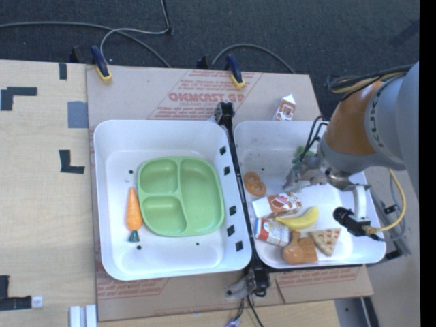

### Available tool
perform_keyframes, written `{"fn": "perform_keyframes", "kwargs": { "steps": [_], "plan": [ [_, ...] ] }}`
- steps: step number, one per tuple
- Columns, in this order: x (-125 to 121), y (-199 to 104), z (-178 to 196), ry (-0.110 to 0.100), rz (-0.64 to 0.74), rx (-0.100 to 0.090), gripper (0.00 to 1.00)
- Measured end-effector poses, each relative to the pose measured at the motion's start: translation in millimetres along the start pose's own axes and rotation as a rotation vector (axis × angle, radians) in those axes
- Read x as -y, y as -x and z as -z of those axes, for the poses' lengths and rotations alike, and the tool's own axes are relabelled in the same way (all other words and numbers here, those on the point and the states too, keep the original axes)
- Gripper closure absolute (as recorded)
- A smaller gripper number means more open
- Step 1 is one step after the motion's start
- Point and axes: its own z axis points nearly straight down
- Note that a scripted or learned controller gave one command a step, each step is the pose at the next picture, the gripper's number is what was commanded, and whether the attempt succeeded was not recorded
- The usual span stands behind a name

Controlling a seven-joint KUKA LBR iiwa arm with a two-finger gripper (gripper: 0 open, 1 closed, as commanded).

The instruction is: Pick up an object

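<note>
Approach step, by the look: gripper hung over right bin, jaw state can't be told. Descent onto banana needed next, probably.

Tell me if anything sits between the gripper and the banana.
Nothing visible does. The gripper hangs over the right bin, and the banana lies just below it in the view, beside a red-and-white packet.

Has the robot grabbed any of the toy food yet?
Not that I can see. The gripper is down in the right bin, just above the food pile, with nothing visible between its fingers. The banana, the pizza slice and the pretzel lie in that bin; the carrot lies beside the green plate. The whole pick is left.
</note>
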Motion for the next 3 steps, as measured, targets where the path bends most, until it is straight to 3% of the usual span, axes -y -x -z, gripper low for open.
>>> {"fn": "perform_keyframes", "kwargs": {
  "steps": [1,2,3],
  "plan": [
    [0.1,0.0,0.0,0.0,0.0,0.0,0.0],
    [-61.6,54.7,-11.2,-0.002,0.001,-0.002,0.0],
    [-101.9,76.5,-12.1,-0.006,0.003,-0.004,0.0]
  ]
}}
